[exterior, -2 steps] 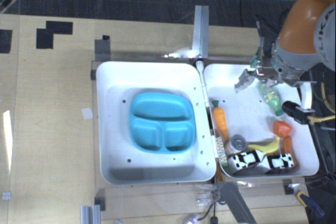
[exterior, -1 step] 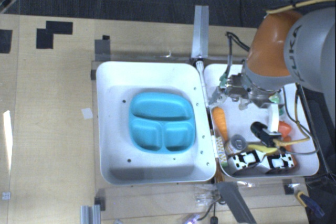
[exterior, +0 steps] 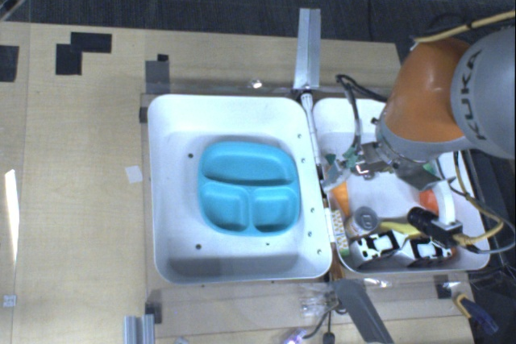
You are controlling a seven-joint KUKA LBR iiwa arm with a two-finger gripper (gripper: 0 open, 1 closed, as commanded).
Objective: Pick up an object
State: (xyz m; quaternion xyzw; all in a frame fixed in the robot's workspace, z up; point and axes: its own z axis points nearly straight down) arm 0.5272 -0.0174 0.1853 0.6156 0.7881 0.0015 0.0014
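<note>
The grey arm with its orange band hangs over the right bin (exterior: 339,113), covering most of it. My gripper (exterior: 361,165) is low over the bin's middle left. Just below it lie an orange piece (exterior: 340,197) by the bin's left wall and a small grey round disc (exterior: 367,218). A yellow object (exterior: 395,228) and a black-and-white object (exterior: 372,246) lie along the front wall. A red-orange object (exterior: 430,199) shows beside the arm on the right. Something green (exterior: 351,154) peeks out next to the gripper. Whatever lies under the arm is hidden.
The left bin (exterior: 173,173) holds a blue divided tray (exterior: 246,185) at its middle. A metal post (exterior: 308,44) stands behind the wall between the two bins. Cables run around the right bin's back and right side.
</note>
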